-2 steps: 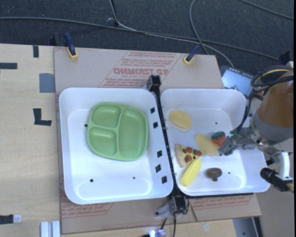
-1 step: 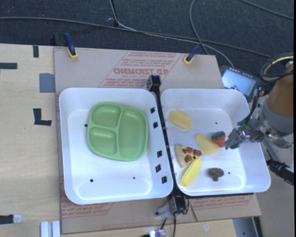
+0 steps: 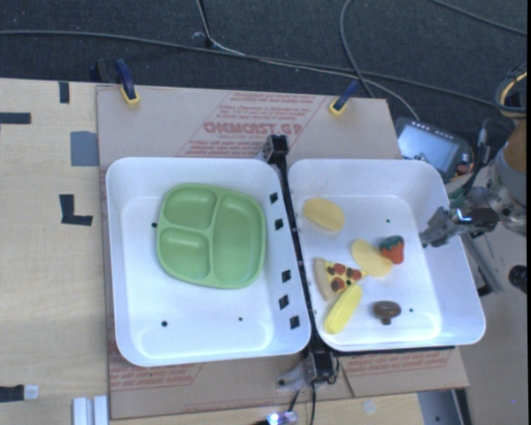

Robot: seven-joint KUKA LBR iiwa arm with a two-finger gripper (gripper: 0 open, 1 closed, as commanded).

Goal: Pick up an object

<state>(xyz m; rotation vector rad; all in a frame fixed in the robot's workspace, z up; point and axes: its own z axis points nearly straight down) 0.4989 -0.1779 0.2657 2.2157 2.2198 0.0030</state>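
On my feed the left bin (image 3: 128, 326) holds a green divided plate (image 3: 211, 235), while the right bin (image 3: 425, 326) holds a pale yellow bun-shaped piece (image 3: 323, 214), a yellow lemon-like piece (image 3: 370, 258) touching a small red and green toy (image 3: 392, 249), a pizza slice (image 3: 333, 276), a corn cob (image 3: 342, 309) just below it and a brown mushroom (image 3: 387, 310). I see the gripper (image 3: 439, 227) at the right bin's right rim, well apart from every toy, with nothing visibly in its grasp. Whether it is spread or closed I cannot tell.
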